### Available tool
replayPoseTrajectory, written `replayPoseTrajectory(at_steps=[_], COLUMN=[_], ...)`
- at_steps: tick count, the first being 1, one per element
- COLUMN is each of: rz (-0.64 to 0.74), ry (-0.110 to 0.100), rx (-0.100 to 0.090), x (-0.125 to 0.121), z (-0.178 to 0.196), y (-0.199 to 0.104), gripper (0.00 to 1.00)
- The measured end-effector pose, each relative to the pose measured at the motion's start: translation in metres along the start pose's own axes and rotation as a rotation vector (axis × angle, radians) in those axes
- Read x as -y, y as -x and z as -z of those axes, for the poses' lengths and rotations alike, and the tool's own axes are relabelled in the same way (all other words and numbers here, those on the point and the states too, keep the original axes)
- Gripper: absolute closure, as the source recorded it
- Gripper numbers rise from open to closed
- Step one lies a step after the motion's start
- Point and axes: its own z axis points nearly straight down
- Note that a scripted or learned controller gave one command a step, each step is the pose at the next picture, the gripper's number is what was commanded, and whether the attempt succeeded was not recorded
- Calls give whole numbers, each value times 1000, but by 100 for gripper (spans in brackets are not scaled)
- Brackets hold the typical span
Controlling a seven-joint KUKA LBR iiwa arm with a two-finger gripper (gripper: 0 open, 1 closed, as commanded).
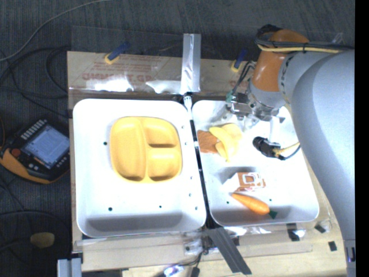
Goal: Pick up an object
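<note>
Dark carpet surrounds the desk (pixel 81 68). The gripper (pixel 249 115) hangs over the right bin (pixel 300 206); its jaws' state cannot be told. Best target: the yellow piece (pixel 226 138) just below, approached straight down.

A bulky grey arm (pixel 323 91) wears an orange band (pixel 268 68), with thin black cables alongside.

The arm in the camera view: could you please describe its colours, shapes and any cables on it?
The arm is a bulky, rounded, smooth light grey body. Above the wrist sits a glossy orange band. Below it the gripper is a compact block of silver-grey metal and dark parts. Thin dark cables run along the top near the band.
</note>
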Motion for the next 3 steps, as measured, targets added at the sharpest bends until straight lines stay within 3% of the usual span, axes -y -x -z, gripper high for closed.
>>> replayPoseTrajectory(at_steps=[1, 2, 3], rz=[281, 283, 152], ry=[6, -6, 7], rx=[0, -3, 0], x=[52, 105, 91], z=[1, 21, 0], y=[1, 30, 17], gripper=[0, 0, 0])
